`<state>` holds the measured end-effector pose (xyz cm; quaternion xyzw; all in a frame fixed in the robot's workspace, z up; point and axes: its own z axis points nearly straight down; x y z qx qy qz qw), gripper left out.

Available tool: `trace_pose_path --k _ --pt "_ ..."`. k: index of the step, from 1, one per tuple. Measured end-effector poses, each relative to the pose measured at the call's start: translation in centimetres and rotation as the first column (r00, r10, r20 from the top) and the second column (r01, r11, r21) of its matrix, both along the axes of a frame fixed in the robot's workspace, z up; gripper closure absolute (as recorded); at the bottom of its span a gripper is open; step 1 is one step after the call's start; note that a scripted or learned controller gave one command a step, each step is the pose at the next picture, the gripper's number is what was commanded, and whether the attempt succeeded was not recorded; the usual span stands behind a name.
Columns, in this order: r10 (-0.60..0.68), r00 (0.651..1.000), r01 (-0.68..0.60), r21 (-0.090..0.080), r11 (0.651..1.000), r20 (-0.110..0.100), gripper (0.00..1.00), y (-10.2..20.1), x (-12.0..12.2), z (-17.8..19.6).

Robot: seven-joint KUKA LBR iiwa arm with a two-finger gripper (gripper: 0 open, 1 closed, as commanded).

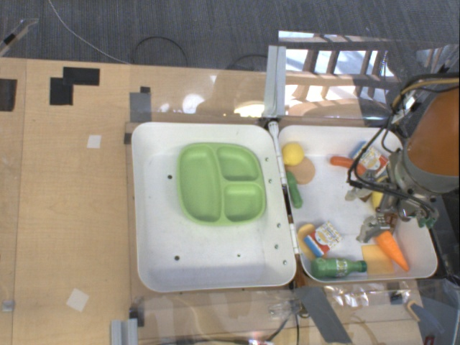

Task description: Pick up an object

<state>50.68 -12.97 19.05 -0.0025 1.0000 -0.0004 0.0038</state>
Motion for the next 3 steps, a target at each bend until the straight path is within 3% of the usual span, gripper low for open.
trace_pose_path --k 1,2,3 --pt "0.364 0.931 -0.364 -0.003 0.931 0.003 0.0 -0.2 8.9 -9.7" --pt "0.513 0.858 -0.513 -0.008 0.858 0.003 0.0 -6.0 11.0 -10.2" --pt "0.305 0.952 -0.305 -0.004 0.952 0.006 0.0 -3.5 16.6 -10.1"
